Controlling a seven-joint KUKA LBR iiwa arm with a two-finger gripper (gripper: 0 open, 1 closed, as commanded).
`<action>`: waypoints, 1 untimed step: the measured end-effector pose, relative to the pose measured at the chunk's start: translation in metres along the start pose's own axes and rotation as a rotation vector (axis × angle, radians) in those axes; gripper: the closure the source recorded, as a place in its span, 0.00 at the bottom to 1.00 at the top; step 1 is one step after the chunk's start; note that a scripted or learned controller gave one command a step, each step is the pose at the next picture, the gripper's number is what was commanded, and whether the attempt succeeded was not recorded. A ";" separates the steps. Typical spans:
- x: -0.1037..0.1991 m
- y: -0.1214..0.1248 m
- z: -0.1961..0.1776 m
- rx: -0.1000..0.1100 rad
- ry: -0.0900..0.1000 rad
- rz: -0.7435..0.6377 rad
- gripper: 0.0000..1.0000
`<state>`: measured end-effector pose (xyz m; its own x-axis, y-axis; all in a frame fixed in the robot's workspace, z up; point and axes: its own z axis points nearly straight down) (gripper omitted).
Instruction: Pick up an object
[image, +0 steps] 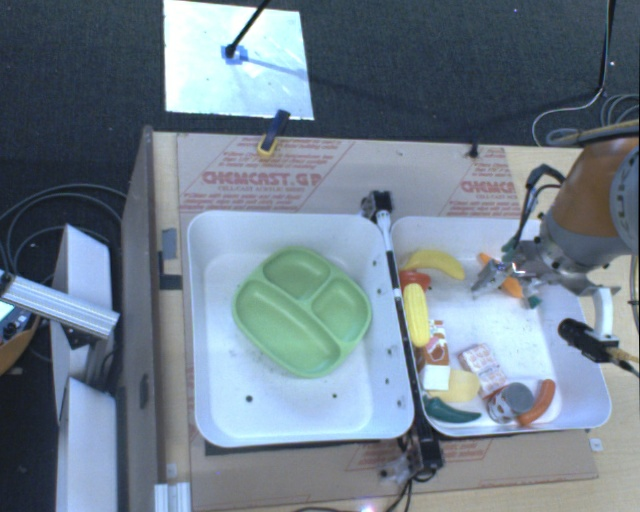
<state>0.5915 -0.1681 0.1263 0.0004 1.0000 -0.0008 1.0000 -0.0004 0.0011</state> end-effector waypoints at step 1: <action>-0.022 0.082 -0.034 -0.012 -0.004 -0.007 0.00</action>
<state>0.6733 -0.1902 0.1604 -0.0067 1.0000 -0.0047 0.9999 0.0068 0.0128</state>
